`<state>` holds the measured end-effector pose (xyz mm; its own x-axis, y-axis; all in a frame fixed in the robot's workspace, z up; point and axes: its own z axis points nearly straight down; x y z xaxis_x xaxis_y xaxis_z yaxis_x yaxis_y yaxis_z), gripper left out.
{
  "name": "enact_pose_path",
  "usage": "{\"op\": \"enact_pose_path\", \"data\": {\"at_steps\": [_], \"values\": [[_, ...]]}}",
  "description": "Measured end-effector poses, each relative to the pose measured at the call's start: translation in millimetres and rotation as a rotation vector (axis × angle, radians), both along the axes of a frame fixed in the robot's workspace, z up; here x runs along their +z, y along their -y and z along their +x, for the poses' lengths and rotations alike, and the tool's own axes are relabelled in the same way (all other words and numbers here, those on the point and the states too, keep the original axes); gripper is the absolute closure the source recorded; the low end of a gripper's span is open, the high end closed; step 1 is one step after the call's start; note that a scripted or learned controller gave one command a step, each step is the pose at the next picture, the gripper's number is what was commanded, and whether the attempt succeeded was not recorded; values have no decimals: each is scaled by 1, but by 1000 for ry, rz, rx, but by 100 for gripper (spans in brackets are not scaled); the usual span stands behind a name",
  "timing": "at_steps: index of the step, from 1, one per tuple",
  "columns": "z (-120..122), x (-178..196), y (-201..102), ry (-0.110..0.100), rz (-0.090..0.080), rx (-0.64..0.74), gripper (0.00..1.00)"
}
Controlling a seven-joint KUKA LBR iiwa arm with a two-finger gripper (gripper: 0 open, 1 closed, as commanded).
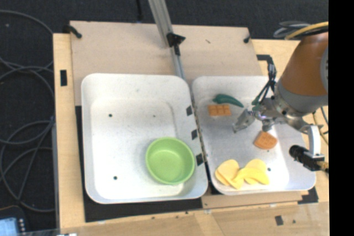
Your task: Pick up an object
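Even overhead light, soft shadows, mild glare on the white bins (138, 85), slightly soft focus

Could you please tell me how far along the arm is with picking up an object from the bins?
Done: the gripper has reached into the right bin, hanging among the green item, the small orange block and the round orange piece. In hand: nothing visible between its fingers. Left: closing on an object and lifting it. The yellow pieces and the green bowl in the left bin lie apart from it.

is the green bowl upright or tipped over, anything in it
Upright. The green bowl sits in the left bin near its front right corner, its round opening facing up, and its inside shows only plain green, with nothing in it.
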<state>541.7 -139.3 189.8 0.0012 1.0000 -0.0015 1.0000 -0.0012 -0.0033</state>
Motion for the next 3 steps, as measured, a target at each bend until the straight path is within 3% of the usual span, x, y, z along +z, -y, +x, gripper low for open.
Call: {"op": "enact_pose_path", "data": {"at_steps": [1,2,3], "values": [[-6,-62,5,-2,1,0,0],[-3,-47,5,8,1,-5,100],[-6,-2,9,10,0,-3,100]]}}
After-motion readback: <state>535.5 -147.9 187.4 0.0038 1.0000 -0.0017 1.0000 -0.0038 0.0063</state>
